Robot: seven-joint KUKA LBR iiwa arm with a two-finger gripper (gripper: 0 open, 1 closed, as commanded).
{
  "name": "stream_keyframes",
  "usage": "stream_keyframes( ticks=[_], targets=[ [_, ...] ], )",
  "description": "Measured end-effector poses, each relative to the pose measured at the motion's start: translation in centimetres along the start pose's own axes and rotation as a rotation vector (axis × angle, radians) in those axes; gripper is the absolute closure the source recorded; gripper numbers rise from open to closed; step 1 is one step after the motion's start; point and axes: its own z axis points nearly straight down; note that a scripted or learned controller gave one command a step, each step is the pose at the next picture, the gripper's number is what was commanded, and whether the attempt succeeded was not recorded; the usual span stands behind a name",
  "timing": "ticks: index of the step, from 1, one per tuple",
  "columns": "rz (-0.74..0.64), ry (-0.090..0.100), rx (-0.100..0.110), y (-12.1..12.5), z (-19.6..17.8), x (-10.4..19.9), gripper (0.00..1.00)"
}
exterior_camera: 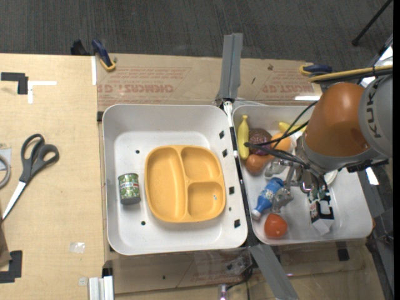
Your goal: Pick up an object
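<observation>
The gripper (286,189) sits low in the right bin (351,220), right up against a blue bottle (265,200), with a red tomato (275,225) just beside that. Can't tell if it's open or closed. The left bin (125,136) has a yellow divided plate (185,183) and a green can (129,188).

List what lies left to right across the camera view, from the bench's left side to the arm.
scissors → green can → yellow divided plate → banana → blue bottle → the arm's orange band. The round fruit near the bottle overlaps it, so it is left out.
</observation>
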Motion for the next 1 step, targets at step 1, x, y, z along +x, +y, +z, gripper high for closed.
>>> stream_keyframes(
  ticks=[1],
  targets=[
    [0.160, -0.003, 0.001, -0.22, -0.09, -9.15, 0.00]
  ],
)
